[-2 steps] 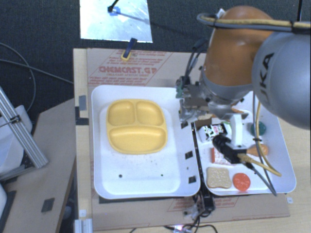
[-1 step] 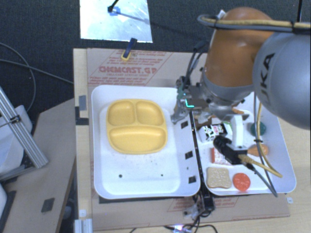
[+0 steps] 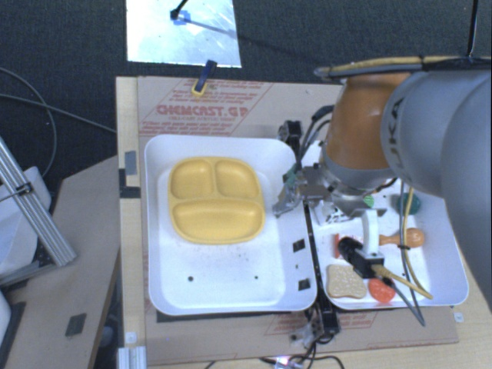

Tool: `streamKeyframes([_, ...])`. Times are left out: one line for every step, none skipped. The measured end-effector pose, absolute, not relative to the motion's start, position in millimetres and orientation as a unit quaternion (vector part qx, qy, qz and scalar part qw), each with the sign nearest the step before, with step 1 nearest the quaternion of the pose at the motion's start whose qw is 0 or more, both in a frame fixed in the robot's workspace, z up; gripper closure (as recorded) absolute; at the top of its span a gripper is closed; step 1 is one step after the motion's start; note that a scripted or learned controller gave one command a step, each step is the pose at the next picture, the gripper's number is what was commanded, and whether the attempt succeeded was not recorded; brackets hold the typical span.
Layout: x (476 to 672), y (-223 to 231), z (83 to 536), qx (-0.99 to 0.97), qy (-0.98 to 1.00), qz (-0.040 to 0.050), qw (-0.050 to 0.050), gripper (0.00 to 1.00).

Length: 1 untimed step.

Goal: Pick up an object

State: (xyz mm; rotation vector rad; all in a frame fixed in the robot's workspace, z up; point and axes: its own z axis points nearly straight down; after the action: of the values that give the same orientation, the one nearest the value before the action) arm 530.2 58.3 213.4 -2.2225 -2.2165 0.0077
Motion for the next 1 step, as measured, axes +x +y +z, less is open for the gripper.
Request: streamKeyframes([531.2,60.7,229.0,-0.705,-0.709,-0.0009,0.0,1.0])
